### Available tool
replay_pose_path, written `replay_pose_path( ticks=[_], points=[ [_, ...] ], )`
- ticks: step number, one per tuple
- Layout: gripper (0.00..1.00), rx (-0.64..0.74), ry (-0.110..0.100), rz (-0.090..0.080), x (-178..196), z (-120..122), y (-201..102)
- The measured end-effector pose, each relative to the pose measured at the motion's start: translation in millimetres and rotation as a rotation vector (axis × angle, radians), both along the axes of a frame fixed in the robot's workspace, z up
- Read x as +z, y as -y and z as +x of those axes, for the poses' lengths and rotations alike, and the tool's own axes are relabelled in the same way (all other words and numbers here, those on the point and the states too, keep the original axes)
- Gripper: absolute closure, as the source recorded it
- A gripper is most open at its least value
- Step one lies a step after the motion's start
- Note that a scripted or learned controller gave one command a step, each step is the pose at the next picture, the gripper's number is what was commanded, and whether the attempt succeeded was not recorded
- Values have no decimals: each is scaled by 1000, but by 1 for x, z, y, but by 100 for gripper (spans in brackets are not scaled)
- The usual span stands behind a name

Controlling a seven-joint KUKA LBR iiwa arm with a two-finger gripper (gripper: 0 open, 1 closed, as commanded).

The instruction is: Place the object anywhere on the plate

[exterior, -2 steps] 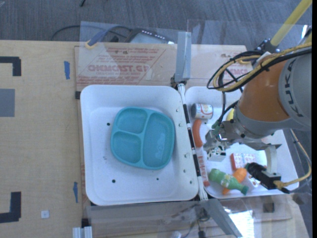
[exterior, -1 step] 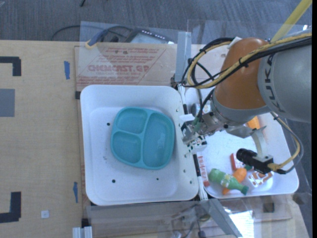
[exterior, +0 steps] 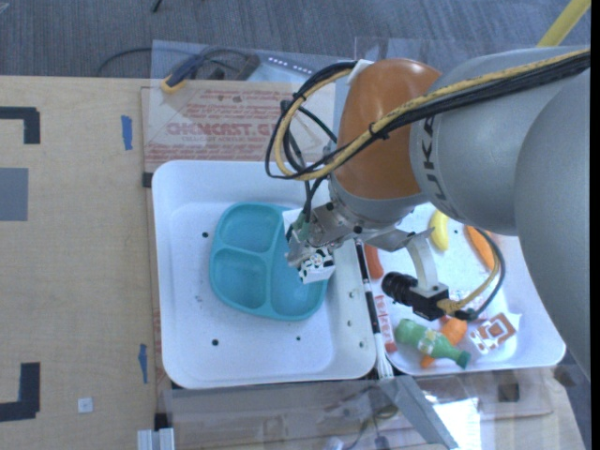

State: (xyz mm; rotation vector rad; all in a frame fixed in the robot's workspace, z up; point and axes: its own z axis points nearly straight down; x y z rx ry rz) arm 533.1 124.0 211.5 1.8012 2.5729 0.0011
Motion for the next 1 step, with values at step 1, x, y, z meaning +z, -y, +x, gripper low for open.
replay_pose_path(
  ticks=[1],
  points=[
    [0, 0, 0, 0, 0, 0, 0]
  ],
)
